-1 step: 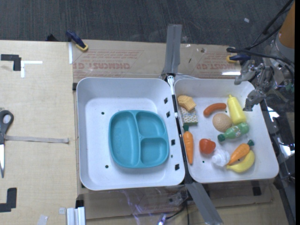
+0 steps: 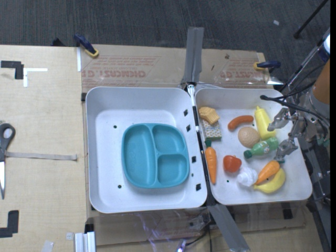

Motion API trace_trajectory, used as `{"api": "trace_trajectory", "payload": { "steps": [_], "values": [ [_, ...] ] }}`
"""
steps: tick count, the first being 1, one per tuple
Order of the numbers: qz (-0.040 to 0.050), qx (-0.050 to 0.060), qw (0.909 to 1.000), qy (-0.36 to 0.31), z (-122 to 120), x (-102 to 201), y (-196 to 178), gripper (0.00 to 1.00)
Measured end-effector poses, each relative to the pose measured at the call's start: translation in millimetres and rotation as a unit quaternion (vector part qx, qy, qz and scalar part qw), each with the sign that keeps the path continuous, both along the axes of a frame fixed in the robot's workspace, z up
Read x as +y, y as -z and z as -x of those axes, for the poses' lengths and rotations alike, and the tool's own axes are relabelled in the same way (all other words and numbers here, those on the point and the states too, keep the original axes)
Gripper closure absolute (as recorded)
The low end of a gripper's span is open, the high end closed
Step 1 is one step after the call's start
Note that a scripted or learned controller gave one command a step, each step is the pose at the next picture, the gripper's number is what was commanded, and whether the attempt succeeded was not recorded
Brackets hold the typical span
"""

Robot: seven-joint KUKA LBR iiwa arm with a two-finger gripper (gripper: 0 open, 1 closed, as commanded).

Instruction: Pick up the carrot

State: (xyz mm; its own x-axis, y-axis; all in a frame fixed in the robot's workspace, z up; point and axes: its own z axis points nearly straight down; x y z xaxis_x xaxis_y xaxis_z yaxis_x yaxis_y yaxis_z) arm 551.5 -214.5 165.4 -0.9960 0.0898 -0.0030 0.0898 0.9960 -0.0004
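White plastic forms two shallow bins side by side on a pale wooden bench. Inside the left bin (image 2: 100, 140) sits a teal divided plate (image 2: 155, 155) with three compartments. The right bin (image 2: 299, 190) holds toy food. An orange carrot (image 2: 210, 163) lies lengthwise along the bin's left wall, pointed end toward the near edge, just beside a red pepper (image 2: 232, 164) on its right. Farther back on that side are a waffle-like piece (image 2: 208, 114) and a speckled green block (image 2: 212, 132). A red sausage (image 2: 241, 122) lies toward the far middle, with a tan egg (image 2: 248, 136) just near of it. A second, smaller carrot (image 2: 268, 170) rests on a yellow banana (image 2: 273, 183) near the right front, beside a small white object (image 2: 245, 179). A green bottle (image 2: 261, 148) lies across the middle right, and a yellow corn-like piece (image 2: 263, 121) stands behind it. The gripper (image 2: 283, 135) hangs over the bin's right side, its two metal fingers spread apart with nothing between them, well apart from the carrot by the left wall. Scissors (image 2: 5, 140) rest at the bench's left edge.
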Motion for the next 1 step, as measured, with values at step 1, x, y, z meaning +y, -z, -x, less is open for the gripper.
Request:
{"api": "trace_trajectory", "payload": {
  "steps": [1],
  "values": [
    [0.0004, -0.002, 0.9972, 0.074, 32.1, -7.2, 70.8, 0.00]
  ]
}}
